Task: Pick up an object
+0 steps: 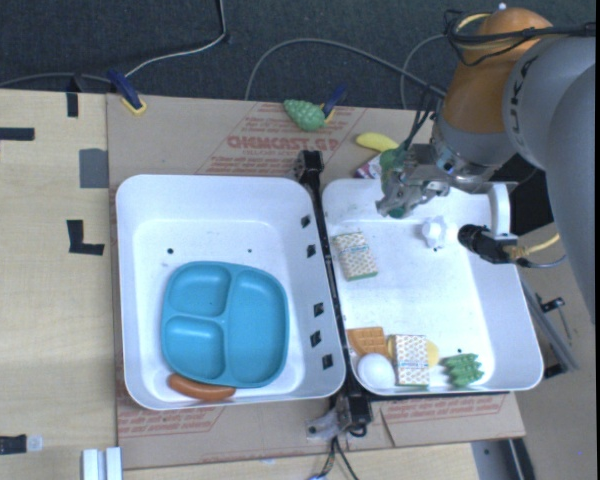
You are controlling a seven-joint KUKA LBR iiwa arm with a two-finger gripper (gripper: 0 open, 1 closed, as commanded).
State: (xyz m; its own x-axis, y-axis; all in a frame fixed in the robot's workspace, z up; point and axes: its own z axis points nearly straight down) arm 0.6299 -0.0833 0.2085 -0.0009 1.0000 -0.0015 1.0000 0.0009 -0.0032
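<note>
The grey arm (540, 98) comes in from the right, its orange band high near the top edge, wrist bent down over the far end of the right bin (500, 308). The end effector (398, 200) hangs just above the bin's upper left corner; how wide it stands, I cannot tell, and nothing is visible in its grasp.

Objects in the right bin: a small white piece (433, 233) lies just right of and below the end effector, apart from it. A patterned packet (356, 254) rests further down, near the bin's left wall. Well away, along the near edge, sit a cracker-like orange block (367, 340), a white egg (376, 370), a second patterned packet (412, 358) and a green toy (463, 369).

The left bin (220, 193) holds a blue divided plate (224, 323), with an orange sausage (201, 388) at its near edge.
</note>
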